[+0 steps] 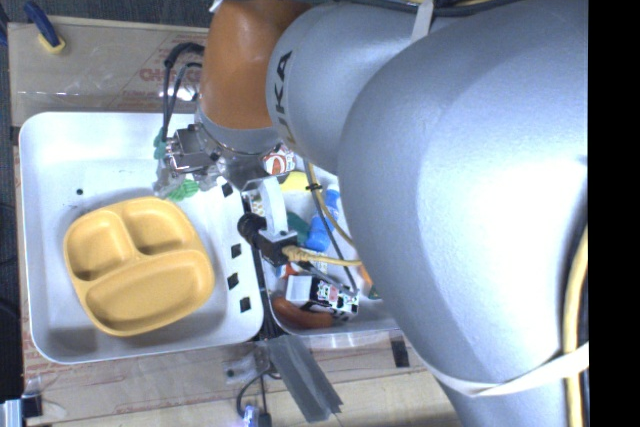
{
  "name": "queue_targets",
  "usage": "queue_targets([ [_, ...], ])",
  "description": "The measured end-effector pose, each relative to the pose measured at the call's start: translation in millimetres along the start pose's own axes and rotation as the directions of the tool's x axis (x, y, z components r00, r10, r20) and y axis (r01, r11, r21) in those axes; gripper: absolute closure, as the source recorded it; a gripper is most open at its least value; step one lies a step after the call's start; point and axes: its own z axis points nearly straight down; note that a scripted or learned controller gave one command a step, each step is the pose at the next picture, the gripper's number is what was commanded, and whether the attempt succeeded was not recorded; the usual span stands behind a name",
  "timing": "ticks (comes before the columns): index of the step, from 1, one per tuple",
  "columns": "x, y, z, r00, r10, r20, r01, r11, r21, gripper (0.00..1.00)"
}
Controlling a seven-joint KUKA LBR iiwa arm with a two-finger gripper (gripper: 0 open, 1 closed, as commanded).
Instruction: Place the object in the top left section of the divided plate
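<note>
Above right of yellow divided plate (137,262), near its upper rim: gripper (188,165), close over left bin (45,150). Cannot tell jaw state; wrist hides it. Green object (180,187) peeks just under gripper, beside plate's top right edge; grasp unconfirmed. Plate sections bare. Step judged: carry or pick phase, placement not yet done. Next move calls for shift across plate to top left section, then lower and release.

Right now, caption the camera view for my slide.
KUKA arm leans over two white bins, its wrist beside a yellow divided plate in the left one.
</note>
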Motion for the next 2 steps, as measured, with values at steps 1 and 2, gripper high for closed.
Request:
queue_targets([
  [1,1.9,-57.3,-70.0,1.0,0.02,0.0,-0.02,1.0,-0.001,1.0],
  [2,15.7,-14.6,-141.0,0.958,0.285,0.001,-0.285,0.958,-0.001,1.0],
])
